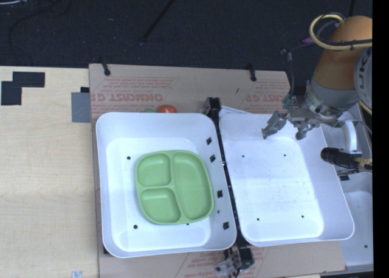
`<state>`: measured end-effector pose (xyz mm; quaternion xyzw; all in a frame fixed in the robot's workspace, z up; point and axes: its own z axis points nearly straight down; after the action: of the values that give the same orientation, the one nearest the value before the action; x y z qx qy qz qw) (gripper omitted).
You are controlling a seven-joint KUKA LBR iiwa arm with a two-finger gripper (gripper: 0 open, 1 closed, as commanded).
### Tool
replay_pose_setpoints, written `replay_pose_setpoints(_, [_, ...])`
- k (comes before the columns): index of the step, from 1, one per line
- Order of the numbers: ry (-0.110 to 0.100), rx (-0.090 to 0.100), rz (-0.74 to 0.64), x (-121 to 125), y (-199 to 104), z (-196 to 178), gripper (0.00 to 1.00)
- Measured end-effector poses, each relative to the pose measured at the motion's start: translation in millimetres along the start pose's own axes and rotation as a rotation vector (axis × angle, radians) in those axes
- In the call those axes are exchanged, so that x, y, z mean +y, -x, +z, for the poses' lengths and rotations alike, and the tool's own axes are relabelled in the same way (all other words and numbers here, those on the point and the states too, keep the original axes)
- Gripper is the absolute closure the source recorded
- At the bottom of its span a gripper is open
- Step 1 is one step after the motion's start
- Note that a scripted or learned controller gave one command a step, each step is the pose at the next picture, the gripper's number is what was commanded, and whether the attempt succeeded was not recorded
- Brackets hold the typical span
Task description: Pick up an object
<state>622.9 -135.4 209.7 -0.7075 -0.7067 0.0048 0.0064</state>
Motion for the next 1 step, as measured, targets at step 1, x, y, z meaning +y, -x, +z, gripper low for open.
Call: replay_pose_setpoints(1, [0.013,-0.002,-0.002,2.6,0.1,-8.3,0.00])
